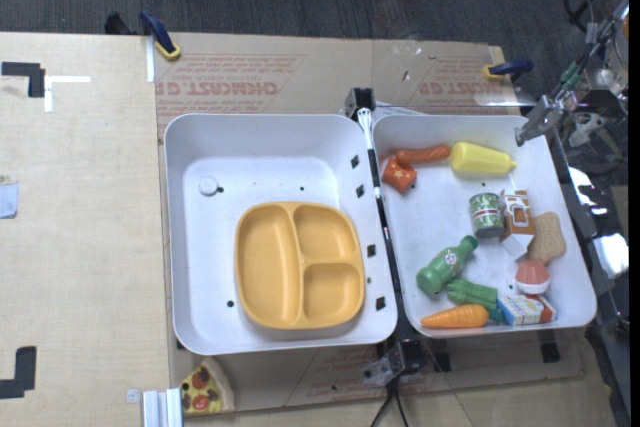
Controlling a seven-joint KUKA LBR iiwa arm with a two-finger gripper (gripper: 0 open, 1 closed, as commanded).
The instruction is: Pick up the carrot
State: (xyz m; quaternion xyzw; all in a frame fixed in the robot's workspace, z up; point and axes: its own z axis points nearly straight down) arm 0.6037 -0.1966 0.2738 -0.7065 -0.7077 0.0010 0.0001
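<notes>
The carrot [455, 317] lies at the near edge of the right bin [575, 245], just beside a green bottle [446, 265]. My gripper [537, 123] hangs over the far right corner, its grip impossible to tell.

Two white bins sit side by side, the left bin [190, 245] and the right bin [420, 245]. In the left one lies one yellow divided plate [298, 265] with three compartments. The right one holds two carrots: one carrot [455, 317] at its 6 o'clock edge and one darker carrot [422, 155] toward 11 o'clock. It also holds one yellow corn cob [482, 159], one green bottle [446, 265], one green can [486, 214] and one slice of bread [547, 237]. One pizza slice [203, 390] lies on the table.
</notes>
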